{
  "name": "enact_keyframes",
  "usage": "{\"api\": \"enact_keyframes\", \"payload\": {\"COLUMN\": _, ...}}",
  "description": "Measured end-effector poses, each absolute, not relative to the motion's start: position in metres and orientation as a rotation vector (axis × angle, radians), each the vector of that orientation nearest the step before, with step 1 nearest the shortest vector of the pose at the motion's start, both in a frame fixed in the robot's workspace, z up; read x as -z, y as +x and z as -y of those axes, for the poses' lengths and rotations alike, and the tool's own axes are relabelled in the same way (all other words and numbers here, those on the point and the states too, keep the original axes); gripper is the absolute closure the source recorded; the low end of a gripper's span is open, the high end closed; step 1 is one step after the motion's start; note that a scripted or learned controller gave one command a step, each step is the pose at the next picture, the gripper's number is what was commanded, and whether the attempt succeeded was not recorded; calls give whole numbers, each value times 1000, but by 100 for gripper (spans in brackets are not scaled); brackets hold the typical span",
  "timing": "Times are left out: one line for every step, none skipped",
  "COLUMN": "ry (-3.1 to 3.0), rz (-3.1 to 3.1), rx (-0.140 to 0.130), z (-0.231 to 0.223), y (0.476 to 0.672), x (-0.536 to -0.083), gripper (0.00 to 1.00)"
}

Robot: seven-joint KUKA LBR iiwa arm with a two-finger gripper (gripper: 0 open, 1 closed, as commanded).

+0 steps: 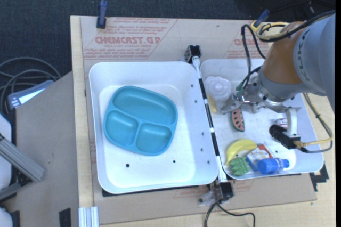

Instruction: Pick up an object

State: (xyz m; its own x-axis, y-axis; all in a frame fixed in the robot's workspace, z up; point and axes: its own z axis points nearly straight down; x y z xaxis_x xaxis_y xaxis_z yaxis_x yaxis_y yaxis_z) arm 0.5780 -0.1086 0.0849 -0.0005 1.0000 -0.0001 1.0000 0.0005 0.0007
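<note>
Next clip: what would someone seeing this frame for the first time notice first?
The turquoise divided plate lying in the left bin stands out first. Then comes the grey and orange arm reaching over the right bin, where a yellow banana and a blue bottle crowd the near end.

In the left bin (pixel 160 170), a blue divided plate (pixel 141 120) is taking up the middle, leaving bare floor all round it, widest along the near edge. In the right bin (pixel 256 132), the arm (pixel 298 61) is hanging over the far right part. A clear cup (pixel 217 86) is blocking the far left corner, a watermelon slice (pixel 237 120) is lying mid-floor, and a banana (pixel 241 147), a green item (pixel 240 165) and a blue bottle (pixel 272 165) are crowding the near edge.
</note>
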Motion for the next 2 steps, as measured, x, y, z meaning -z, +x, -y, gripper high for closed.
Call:
{"api": "enact_keyframes", "payload": {"ry": 2219, "rz": -2221, "rx": -1, "z": 109, "y": 578, "x": -95, "gripper": 100}}
{"api": "enact_keyframes", "payload": {"ry": 2221, "rz": -2223, "rx": -1, "z": 32, "y": 529, "x": -185, "gripper": 100}}
